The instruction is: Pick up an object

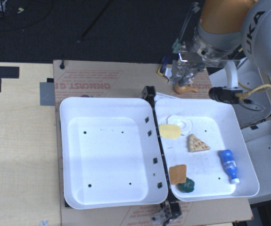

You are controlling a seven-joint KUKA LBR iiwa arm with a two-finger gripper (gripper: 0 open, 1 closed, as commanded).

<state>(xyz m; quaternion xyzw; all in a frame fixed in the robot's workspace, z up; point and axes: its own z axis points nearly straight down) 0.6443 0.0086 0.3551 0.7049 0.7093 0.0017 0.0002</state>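
Observation:
My gripper [184,79] hangs above the back edge of the right bin [248,173], near the bench's rear. A small orange-brown object [186,88] sits between its fingertips, lifted off the bin floor. In the right bin lie a pale yellow piece [169,131], a tan triangular slice [198,144], a blue bottle with a white cap [229,165], a brown square piece [177,173] and a dark green lump [187,186].
The left bin [69,126] stands beside the right one, with a black clip strip [155,145] along the shared wall. A white round mark [180,123] shows on the right bin's floor. Brown cardboard [102,81] lies under both bins.

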